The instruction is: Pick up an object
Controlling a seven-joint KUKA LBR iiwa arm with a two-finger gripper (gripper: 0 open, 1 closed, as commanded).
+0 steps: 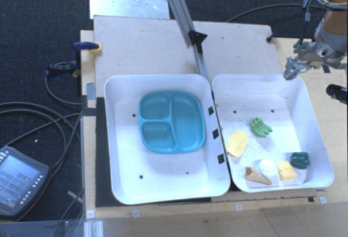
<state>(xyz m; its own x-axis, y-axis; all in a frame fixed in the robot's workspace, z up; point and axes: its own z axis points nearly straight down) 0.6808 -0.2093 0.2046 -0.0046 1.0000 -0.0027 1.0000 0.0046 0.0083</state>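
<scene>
two white bins fill the lower frame, the left one bearing a blue tray, while toy foods, a green piece among them, cluster lower right awaiting picking, and the gripper hovers upper right, holding nothing, its spread unclear.

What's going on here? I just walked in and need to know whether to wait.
A robot arm is set to pick an object from the right bin. Its gripper hovers over that bin's far right corner, holding nothing visible. The toy foods lie untouched: a green leafy piece, yellow slice, white ball and others. The left bin holds a blue divided plate.
</scene>
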